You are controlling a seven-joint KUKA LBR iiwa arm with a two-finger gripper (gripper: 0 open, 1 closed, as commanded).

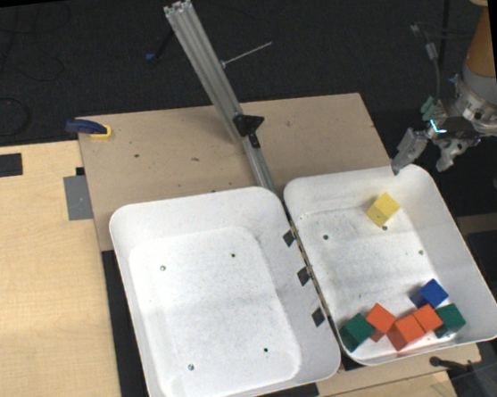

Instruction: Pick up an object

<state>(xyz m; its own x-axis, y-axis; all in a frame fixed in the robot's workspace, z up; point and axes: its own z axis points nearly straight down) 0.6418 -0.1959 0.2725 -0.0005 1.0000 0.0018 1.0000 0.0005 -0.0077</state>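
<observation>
While the end effector (424, 146) hangs beyond the far right corner of the right bin (456, 239), we cannot tell how it is set, and nothing shows in it. We see a yellow block (382, 209) lying alone near that bin's far wall (well apart from the rest). Green, orange and blue blocks (405, 320) cluster at its near edge. Beside it on the tabletop (180, 152) sits the left bin (138, 251).

No legible text, label, brand, number or sign is presented on the bins (205, 209), the blocks (405, 319) or the bench (162, 154); no marking can be read.
</observation>
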